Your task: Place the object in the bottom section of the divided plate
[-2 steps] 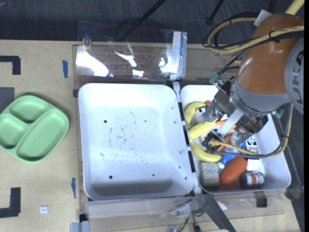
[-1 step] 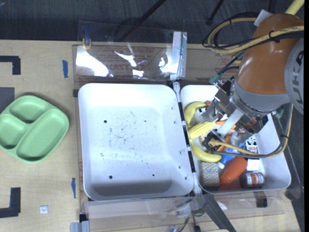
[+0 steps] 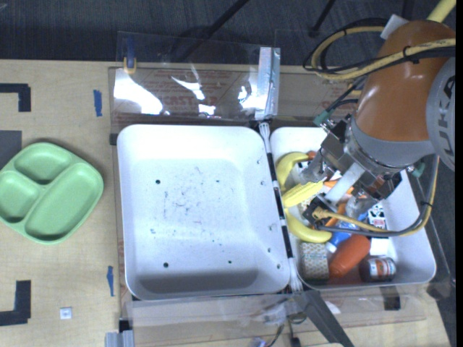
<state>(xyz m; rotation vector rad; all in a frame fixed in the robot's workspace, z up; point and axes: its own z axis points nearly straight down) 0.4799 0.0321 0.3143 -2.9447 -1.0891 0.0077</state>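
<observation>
Camera view places the arm over the right bin (image 3: 423, 255), its orange band and grey wrist hanging above a heap of small items, with the gripper (image 3: 327, 194) down among them. Whether it is clamped on anything cannot be told, since the wrist and cables cover its working end.

Just to the gripper's left and partly beneath it lie yellow bananas (image 3: 295, 170), one curving along the bin wall. Below it sit an orange-red object (image 3: 350, 256), a small dark-capped jar (image 3: 378, 268) and a mesh-patterned piece (image 3: 312, 260). Which of these is the object to be moved is unclear; judging from the gripper's position, something in the banana cluster seems the likeliest target.

The left bin (image 3: 195, 208) lies beside the gripper on its far left side, with faint scuffs on its floor. Well beyond that, on the wooden bench (image 3: 65, 280), rests the green divided plate (image 3: 49, 191), its large lower section nearest the front edge.

The arm appears to be at the picking stage, so the task looks barely begun: the object is likely in the right bin, far from the plate, and the carry would have to cross the whole left bin.
</observation>
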